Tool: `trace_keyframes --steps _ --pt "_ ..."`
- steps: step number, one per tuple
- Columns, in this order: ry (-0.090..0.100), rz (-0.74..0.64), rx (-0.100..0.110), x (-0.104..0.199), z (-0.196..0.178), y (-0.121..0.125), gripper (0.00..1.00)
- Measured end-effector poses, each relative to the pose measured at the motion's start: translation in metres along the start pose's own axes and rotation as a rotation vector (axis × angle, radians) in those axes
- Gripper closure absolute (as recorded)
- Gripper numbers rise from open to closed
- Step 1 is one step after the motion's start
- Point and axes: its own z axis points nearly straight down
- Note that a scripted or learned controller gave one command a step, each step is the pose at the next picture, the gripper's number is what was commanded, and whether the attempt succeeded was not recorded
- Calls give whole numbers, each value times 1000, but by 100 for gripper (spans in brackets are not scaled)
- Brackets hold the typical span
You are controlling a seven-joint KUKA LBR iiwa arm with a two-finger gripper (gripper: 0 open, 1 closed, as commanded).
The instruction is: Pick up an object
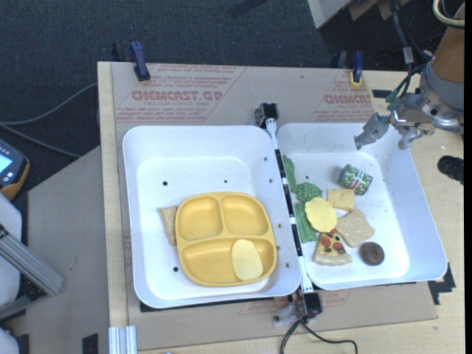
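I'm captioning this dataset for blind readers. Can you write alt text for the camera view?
The end effector hangs over the right bin's far edge, holding nothing. Toy food lies in that bin, including a pizza slice and a green can. The left bin holds a yellow divided plate.

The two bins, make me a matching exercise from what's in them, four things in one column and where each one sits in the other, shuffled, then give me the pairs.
Things:
1. pale yellow oval piece
2. green can
3. brown round piece
4. pizza slice

Places:
A. right bin, farthest back of the food items
B. lower compartment of the yellow tray in the left bin
C. right bin, near its front right corner
D. right bin, at the front, just left of the brown round piece

Pairs: 1-B, 2-A, 3-C, 4-D
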Motion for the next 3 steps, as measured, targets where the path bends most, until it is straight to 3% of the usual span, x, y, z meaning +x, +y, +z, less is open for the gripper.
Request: trace_keyframes --steps 1,2,3 --pt "4 5 6 -30 176 -20 0" --pt "0 1 -6 -29 157 -16 100" --pt "0 1 -5 -29 157 -17 0"
